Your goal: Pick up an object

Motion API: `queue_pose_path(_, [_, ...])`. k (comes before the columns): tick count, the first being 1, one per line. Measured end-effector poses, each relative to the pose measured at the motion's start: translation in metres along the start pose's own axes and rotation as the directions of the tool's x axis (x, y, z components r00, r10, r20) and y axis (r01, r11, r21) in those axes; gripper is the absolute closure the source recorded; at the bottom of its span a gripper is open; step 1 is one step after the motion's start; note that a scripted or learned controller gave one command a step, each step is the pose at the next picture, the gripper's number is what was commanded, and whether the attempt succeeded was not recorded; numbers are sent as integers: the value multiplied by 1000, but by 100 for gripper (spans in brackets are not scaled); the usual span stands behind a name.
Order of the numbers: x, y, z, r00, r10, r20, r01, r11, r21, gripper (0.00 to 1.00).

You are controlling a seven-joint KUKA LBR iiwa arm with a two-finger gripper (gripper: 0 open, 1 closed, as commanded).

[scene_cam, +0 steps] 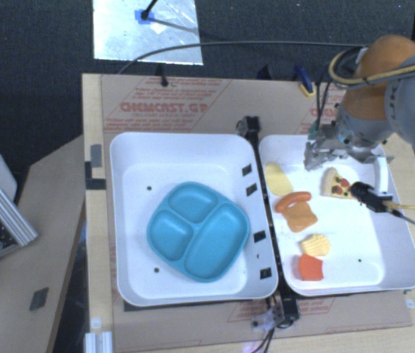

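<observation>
The right bin (399, 267) holds several toy foods. A pizza slice (335, 184) lies near the back, a pale yellow piece (277, 178) at the left, and a sausage (293, 201) rests over a toast piece (301, 218). Toward the front sit a ridged yellow cracker (315, 245) and an orange-red block (310, 268). My gripper (318, 157) hangs over the back of the right bin, just left of the pizza slice and above it. Nothing shows between its fingers.
The left bin (137, 160) holds a blue divided plate (198, 230). A black divider with clips (260, 197) runs between the bins. The arm fills the upper right, and a cardboard sheet (171, 105) lies under the bins.
</observation>
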State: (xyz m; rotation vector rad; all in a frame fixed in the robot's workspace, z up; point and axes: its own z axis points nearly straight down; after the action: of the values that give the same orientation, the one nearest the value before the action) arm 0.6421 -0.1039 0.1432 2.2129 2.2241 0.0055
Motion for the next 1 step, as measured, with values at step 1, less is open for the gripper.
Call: queue_pose_path(1, [5, -5, -60, 1000, -1, 0, 1, 1000, -2, 100])
